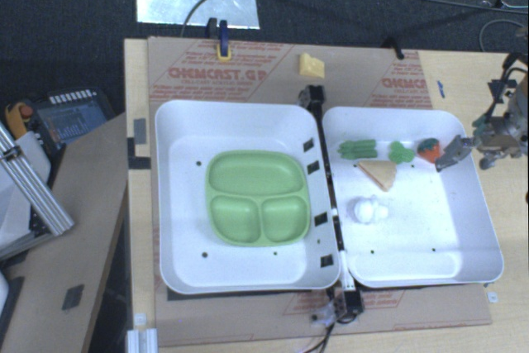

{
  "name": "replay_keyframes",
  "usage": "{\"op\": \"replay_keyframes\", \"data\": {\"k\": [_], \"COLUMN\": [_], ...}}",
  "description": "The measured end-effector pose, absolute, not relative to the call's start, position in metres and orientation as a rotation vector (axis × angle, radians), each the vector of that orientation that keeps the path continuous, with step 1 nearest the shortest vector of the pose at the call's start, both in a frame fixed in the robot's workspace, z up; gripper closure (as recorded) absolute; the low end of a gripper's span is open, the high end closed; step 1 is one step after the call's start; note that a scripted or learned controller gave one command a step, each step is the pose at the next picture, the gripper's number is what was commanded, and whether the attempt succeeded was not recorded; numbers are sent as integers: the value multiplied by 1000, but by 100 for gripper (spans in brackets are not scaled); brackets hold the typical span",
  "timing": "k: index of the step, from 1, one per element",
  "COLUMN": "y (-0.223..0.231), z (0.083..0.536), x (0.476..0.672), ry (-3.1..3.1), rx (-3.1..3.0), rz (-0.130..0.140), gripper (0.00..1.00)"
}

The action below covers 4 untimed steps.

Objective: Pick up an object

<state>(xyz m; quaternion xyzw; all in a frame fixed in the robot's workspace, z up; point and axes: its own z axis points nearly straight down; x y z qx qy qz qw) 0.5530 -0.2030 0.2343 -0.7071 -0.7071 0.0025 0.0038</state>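
The right bin holds several small items. A green bean-like piece lies at its far side, with a small green lump and a red and orange piece in a row to its right. A tan wedge lies just below them, and a white lump sits nearer the middle. My gripper hangs over the bin's right rim, open, with nothing between its fingers. Its left finger is just right of the red and orange piece.
The left bin holds a green divided plate. A yellow block lies on the bench behind the bins. A black divider with clips runs between the bins. Cables cross the far side.
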Motion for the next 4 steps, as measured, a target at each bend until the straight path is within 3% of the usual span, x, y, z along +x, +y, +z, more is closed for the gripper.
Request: {"op": "replay_keyframes", "data": {"k": [1,4], "y": [-203,-205], "z": [240,84], "x": [556,553], "ry": [-2226,-2220], "rx": [-2219,-2218], "rz": [-1,2], "gripper": [0,0]}}
